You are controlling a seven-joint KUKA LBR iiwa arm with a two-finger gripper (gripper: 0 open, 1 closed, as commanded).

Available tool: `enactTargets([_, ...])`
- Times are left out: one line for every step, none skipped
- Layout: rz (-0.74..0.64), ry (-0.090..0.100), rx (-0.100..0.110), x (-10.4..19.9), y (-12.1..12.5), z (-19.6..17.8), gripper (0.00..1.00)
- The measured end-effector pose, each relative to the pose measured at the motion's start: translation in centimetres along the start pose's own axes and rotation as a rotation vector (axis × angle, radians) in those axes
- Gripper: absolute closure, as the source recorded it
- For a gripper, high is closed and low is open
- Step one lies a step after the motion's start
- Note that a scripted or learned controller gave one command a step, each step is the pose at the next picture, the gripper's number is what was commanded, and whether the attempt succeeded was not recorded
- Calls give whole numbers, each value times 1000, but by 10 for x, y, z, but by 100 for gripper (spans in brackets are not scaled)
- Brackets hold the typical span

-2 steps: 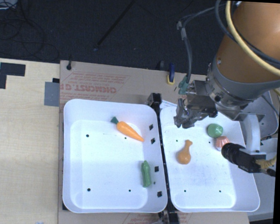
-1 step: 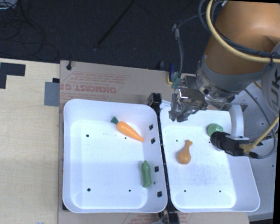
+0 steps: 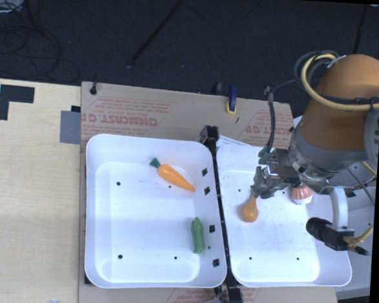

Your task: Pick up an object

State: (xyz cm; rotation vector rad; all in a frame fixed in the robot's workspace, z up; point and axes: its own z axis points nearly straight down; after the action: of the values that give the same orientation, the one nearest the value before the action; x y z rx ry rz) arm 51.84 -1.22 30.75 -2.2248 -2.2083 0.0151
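A smooth, pear-shaped orange gourd [image 3: 249,210] lies in the right bin [image 3: 297,272], its narrow neck touching the gripper [image 3: 262,189]. Whether the fingers are clenched or released cannot be told.

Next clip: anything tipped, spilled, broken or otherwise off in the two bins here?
Nothing stands out. The carrot and green vegetable lie loose in the left bin. A tan pear-shaped item sits in the right bin just below the gripper, with a small pink-and-white object partly behind the arm. No spills or damage visible.
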Motion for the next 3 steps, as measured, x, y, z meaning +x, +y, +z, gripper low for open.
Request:
enactTargets([-2,4,-1,-115,-43,125,100])
enactTargets([-14,1,-18,-69,48,75,100])
enactTargets([-1,3,-4,-170,-35,100,100])
